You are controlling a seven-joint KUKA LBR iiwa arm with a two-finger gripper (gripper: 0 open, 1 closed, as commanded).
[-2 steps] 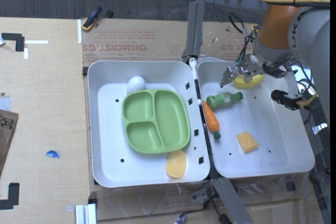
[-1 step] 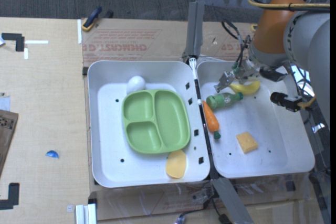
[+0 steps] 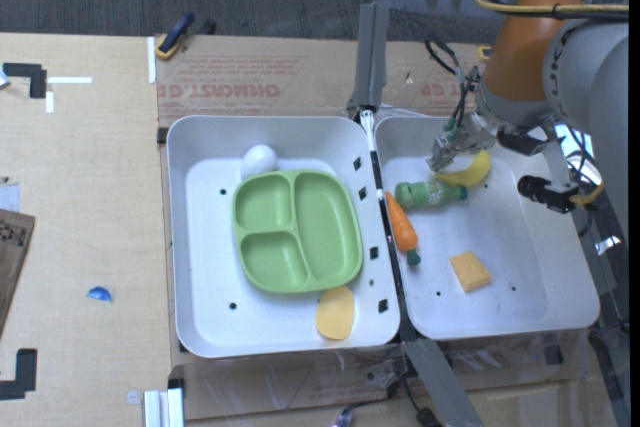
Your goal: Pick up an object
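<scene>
My gripper (image 3: pixel 450 153) hangs low in the back of the right bin (image 3: pixel 560 310). It is right at the upper left end of a yellow banana (image 3: pixel 472 172), and contact cannot be judged. A green bottle (image 3: pixel 430 195) lies on its side just in front of the banana. An orange carrot (image 3: pixel 402 226) lies along the bin's left wall. A yellow block (image 3: pixel 470 271) rests near the middle of that bin.
The left bin (image 3: pixel 190 245) holds a green divided plate (image 3: pixel 297 230), a white ball (image 3: pixel 260 157) behind it and a pale yellow piece (image 3: pixel 336 313) at its front. The arm's orange band (image 3: pixel 525 55) and grey body cover the right bin's back right corner.
</scene>
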